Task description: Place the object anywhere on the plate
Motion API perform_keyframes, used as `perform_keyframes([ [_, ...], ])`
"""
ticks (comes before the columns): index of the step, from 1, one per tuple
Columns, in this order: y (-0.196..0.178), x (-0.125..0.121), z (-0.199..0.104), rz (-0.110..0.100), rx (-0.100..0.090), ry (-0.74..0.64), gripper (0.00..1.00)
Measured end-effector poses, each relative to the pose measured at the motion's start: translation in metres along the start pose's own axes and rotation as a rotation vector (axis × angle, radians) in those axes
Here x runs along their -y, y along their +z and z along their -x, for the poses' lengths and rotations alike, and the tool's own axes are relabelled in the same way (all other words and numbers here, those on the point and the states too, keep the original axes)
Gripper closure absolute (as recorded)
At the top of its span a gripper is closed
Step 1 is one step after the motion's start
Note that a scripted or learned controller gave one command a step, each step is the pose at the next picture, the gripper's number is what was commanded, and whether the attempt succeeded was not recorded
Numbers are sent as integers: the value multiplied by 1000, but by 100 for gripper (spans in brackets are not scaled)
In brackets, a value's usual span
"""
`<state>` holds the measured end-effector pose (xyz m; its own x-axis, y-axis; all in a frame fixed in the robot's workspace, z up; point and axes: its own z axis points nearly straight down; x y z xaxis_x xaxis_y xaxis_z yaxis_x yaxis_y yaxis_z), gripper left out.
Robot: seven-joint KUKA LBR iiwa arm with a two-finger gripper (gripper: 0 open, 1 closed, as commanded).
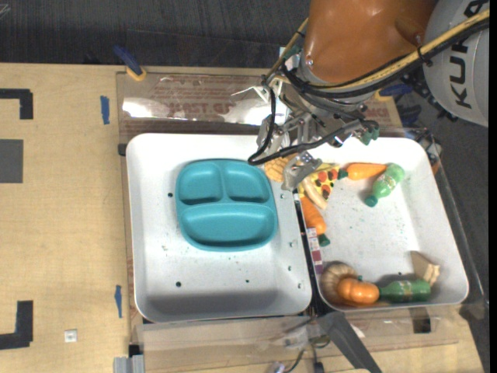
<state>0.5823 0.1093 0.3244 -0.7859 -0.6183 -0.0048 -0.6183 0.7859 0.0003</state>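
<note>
The teal plate, split into three sections, lies flat in the left white bin, down and to the left of the tool. The tool hangs over the seam where the two bins meet, near their far rims, under a tangle of cables and the arm's orange band. How its tips are set I cannot tell; they are lost among the wires and the toys below.

Right beneath and just to the right of the tool sits a crowded little heap of toy food in yellow and orange, in the right white bin. An orange carrot and a green bottle lie further right of the tool, close together. Well below it, along the near wall of the right bin, are a brownish round piece, an orange fruit, a dark green vegetable and a tan block.

Both bins rest on a pale wooden tabletop marked with black corner shapes and bits of blue tape. Dark carpet runs behind it.
</note>
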Motion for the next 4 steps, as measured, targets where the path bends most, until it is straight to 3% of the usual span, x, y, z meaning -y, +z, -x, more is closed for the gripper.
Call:
perform_keyframes([
  [1, -25, -51, 17, -3, 7, -150, 100],
  [2, -89, -89, 6, -5, 11, -166, 100],
  [3, -60, -67, -38, -1, 0, -589, 100],
  [4, -60, -68, -38, -1, 1, -589, 0],
])
